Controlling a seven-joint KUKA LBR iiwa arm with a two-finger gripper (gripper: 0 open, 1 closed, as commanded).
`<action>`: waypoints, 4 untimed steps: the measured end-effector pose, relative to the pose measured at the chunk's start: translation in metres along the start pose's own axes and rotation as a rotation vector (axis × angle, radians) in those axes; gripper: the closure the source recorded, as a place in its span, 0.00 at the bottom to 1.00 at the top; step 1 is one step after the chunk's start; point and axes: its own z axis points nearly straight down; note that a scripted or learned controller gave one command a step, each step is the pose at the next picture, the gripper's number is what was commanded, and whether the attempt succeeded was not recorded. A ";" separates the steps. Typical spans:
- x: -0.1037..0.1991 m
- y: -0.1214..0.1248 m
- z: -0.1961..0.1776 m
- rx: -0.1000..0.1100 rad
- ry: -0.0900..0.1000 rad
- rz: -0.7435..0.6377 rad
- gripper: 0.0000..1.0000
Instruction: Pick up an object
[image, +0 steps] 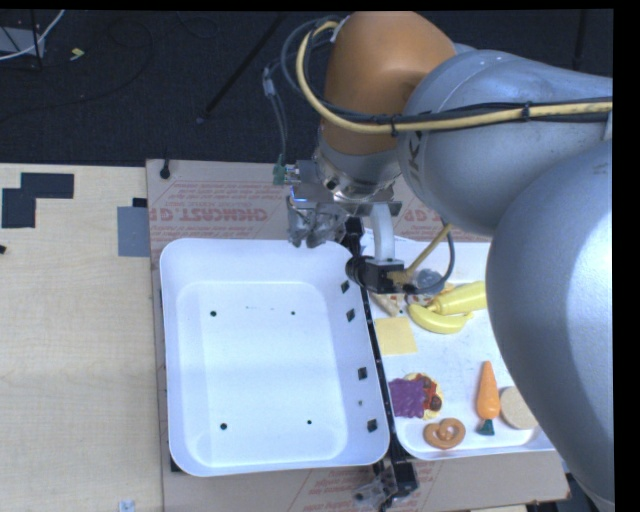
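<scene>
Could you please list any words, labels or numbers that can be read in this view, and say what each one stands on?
Red printed lettering on the brown board under the white bins, above the left bin: it appears mirrored or upside down and is too blurred to read with confidence.
More red print on the same board's front edge below the bins: too small to read.
No other legible text.

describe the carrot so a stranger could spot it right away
Look in the right bin, near its lower right corner. The carrot lies there pointing up the picture, between the pretzel and a round tan slice. It is the one long orange thing, with a small green tip at its lower end.
</scene>
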 end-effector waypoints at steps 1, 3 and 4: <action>0.115 0.000 0.003 0.000 0.000 -0.001 1.00; 0.107 -0.006 0.040 0.016 -0.008 0.006 1.00; 0.066 0.002 -0.092 -0.010 -0.002 0.012 1.00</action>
